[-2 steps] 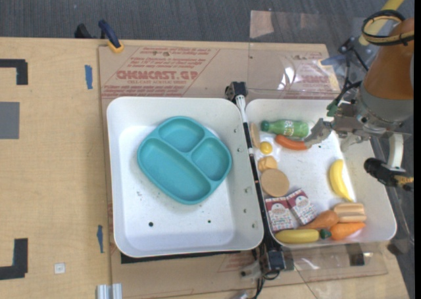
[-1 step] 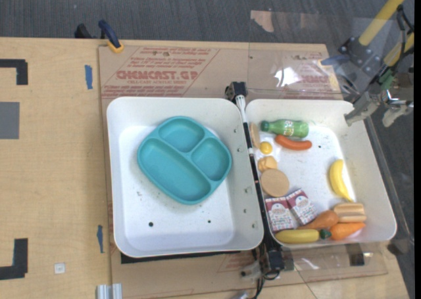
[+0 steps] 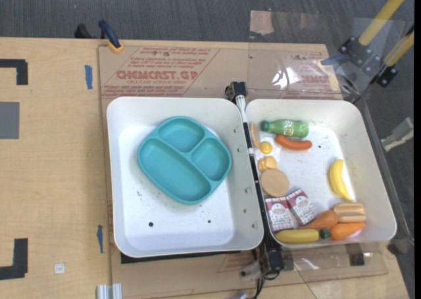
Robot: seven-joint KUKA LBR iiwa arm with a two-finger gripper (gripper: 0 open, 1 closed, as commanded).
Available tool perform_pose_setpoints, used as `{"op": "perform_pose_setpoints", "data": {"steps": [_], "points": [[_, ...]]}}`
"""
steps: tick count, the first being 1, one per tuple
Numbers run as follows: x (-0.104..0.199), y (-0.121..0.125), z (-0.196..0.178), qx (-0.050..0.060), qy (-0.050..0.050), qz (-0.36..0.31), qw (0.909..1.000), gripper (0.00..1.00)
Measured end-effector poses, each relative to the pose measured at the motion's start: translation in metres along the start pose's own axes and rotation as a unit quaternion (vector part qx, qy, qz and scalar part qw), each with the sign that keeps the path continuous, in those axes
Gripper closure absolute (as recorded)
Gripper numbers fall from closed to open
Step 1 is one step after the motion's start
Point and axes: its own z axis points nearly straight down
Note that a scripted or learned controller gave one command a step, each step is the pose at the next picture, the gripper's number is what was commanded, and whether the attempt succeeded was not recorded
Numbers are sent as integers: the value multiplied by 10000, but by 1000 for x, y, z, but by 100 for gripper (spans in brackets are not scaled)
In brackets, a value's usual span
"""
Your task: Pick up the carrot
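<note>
The carrot [image 3: 346, 230] is an orange piece with a small green end. It lies flat in the near right corner of the right bin [image 3: 372, 160]. A hot dog in a bun [image 3: 349, 211] touches it on the far side. A reddish-brown piece [image 3: 321, 219] and a yellow banana-like piece [image 3: 298, 236] lie close on its left.
The right bin also holds a green bottle [image 3: 285, 127], an orange-red chili-like piece [image 3: 294, 142], a banana [image 3: 339, 180], a round tan cookie [image 3: 275, 183], two small red-and-white cartons [image 3: 290, 209] and small yellow pieces [image 3: 266, 160]. A teal divided plate [image 3: 185, 159] lies in the left bin [image 3: 128, 212].
</note>
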Motion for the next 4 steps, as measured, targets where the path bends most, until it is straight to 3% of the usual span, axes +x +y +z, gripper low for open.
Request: {"op": "perform_pose_setpoints", "data": {"steps": [1,2,3,4], "points": [[-22,35,-90,-27,-12,-400,9992,0],[-1,-7,107,56,60,-565,9984,0],[-18,8,-44,-47,-28,-593,9982,0],[-18,10,-50,-46,-39,-606,9981,100]]}}
